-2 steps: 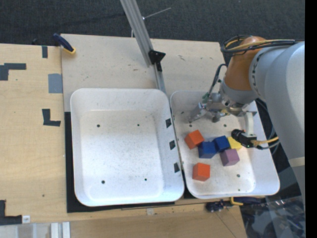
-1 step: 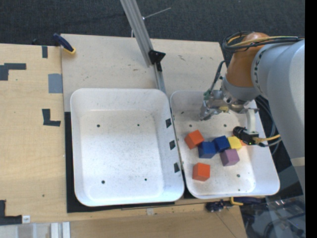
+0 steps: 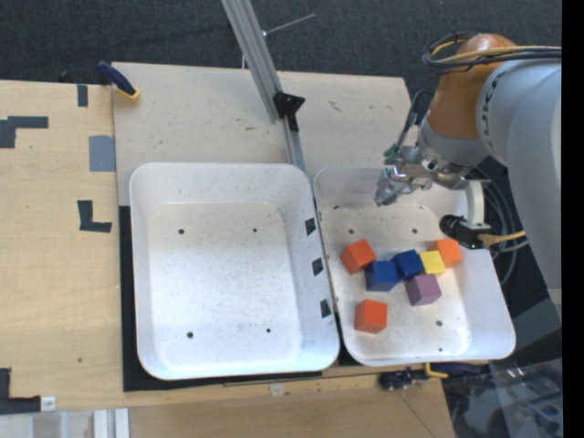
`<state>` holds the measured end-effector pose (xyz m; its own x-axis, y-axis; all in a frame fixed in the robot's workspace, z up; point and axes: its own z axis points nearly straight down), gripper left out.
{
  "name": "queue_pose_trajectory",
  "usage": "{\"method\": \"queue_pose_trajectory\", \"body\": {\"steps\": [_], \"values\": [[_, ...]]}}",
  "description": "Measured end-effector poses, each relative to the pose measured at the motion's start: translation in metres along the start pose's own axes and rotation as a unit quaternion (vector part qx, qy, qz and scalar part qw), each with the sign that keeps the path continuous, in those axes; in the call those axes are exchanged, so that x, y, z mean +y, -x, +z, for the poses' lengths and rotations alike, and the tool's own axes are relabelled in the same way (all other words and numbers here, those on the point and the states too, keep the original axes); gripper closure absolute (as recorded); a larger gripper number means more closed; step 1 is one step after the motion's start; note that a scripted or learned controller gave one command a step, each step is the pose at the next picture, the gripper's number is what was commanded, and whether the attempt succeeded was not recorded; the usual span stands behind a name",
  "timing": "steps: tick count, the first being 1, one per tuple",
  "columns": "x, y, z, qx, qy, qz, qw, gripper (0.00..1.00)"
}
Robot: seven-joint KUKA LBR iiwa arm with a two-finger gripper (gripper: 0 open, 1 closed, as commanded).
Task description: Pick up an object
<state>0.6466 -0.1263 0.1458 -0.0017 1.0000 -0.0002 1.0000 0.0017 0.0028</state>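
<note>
Seen from above at a slant: two shallow white bins side by side on the bench. Left bin (image 3: 219, 272) bare of blocks. Right bin (image 3: 474, 331) held every block in sight.

Taken as landmark: the blue cube (image 3: 381, 274), near the right bin's middle.
- Orange cube (image 3: 358, 255): just beside it, up and to the left, close to touching.
- Second blue cube (image 3: 408, 263): touching or nearly so on its right.
- Yellow cube (image 3: 432, 262): farther right, beyond the second blue one.
- Small orange block (image 3: 449, 250): farther right again, by the bin's right wall.
- Purple cube (image 3: 422, 288): just below and right.
- Another orange cube (image 3: 370, 316): below, apart from the cluster.

Gripper (image 3: 394, 190): well above the blue cube, over the right bin's far edge, hanging off the grey arm with its orange band. Nothing visible between the fingers; whether spread or closed could not be told, too small and foreshortened. No block lifted, all resting on the bin floor.

Progress, as a judgement: barely begun. Done so far: arm placed over the bin with the blocks, nothing more. Left to do: choosing a block, descending onto it, closing on it, raising it clear. Lone orange cube below the landmark probably the easiest target, being free of neighbours; clustered ones likelier to be nudged aside or pinched two at a time.
</note>
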Motion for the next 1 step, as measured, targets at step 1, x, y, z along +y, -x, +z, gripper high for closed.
{"method": "queue_pose_trajectory", "body": {"steps": [1], "values": [[-0.0052,0.0031,-0.0453,0.000,0.000,0.001,1.0000,1.00]]}}
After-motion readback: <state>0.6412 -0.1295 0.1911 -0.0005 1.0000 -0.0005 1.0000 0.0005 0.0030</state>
